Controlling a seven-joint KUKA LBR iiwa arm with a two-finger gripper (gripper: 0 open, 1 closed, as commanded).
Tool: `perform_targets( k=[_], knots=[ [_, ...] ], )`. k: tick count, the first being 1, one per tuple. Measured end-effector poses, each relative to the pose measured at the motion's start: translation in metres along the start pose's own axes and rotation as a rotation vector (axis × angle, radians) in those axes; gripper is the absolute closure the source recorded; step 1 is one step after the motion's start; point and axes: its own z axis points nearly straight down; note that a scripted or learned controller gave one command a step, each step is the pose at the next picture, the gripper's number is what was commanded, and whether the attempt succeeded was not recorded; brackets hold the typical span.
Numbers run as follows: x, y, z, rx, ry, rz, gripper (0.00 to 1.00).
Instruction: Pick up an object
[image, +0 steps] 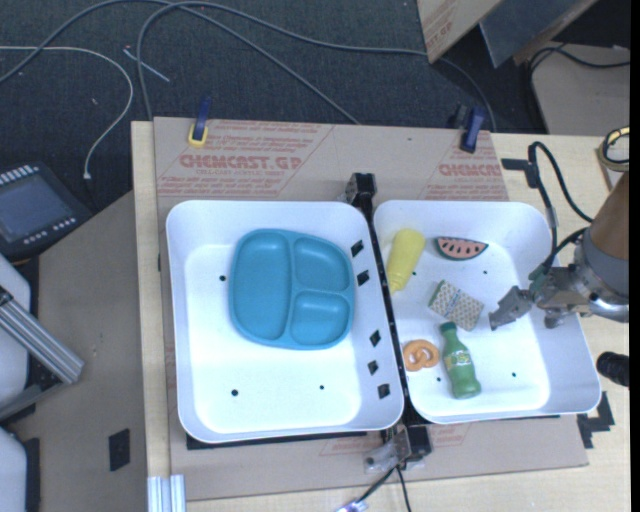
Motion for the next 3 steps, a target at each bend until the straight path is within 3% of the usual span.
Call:
perform_targets(
  k=[1, 3],
  knots=[
    [0.000, 0.003, -0.006, -0.012, -0.003, -0.004, 0.00],
    [0.002, 0.009, 0.106, -0.008, -0.001, -0.003, 0.00]
  ],
)
